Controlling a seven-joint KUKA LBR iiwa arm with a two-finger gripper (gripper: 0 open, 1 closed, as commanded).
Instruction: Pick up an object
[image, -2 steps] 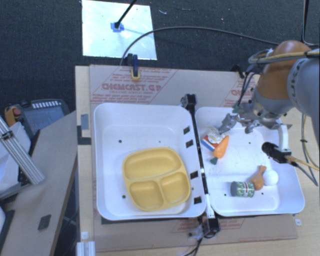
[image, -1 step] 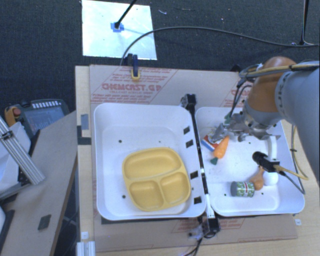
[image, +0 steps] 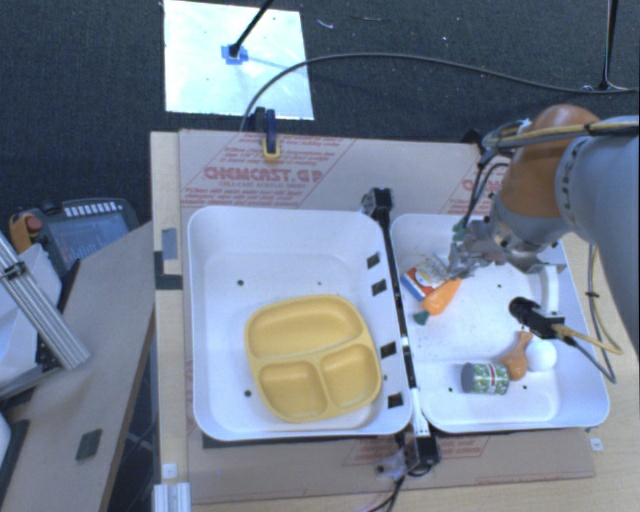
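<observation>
While low in the right bin (image: 575, 405), fingers (image: 462, 252) near carrot (image: 441, 297), spread indiscernible

This is a robotics lab. A grey industrial arm (image: 590, 190) with an orange band reaches over a desk (image: 300, 165) covered in taped cardboard, bearing two white bins (image: 215, 240). A teach pendant (image: 85, 235) lies at left, aluminium framing (image: 40, 310) beside it, and cables (image: 400, 65) cross dark carpet (image: 80, 100).
</observation>
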